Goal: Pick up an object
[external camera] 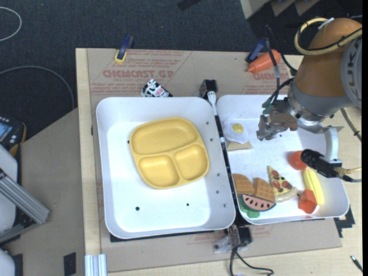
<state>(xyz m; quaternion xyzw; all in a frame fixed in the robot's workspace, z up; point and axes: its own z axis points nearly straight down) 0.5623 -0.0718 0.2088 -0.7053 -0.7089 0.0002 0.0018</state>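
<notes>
From the overhead camera I have the arm (328, 56) reaching in from the right and bent down over the right bin (339, 209), near its back left part. The gripper (269, 132) hangs just above the bin floor, close beside the fried egg (237, 129), which I take to be its target: it is the nearest toy and lies apart from the rest, so there is room to come down on it. I cannot tell how far the claw is spread from this angle, and I see nothing caught in it.

The egg is a small flat white piece with a round yellow yolk, lying flat near the bin's left wall. Just in front of it lies a tan slab (240, 146), perhaps bread. Being so thin, the egg will probably be hard to pinch.

The other toys crowd the front of that bin: a watermelon slice (256, 203), a waffle (264, 188), a pizza slice (279, 184), a banana (313, 184) and a tomato (295, 160).

The left bin (115, 154) holds a yellow divided plate (168, 152), sitting flat and untouched.
</notes>
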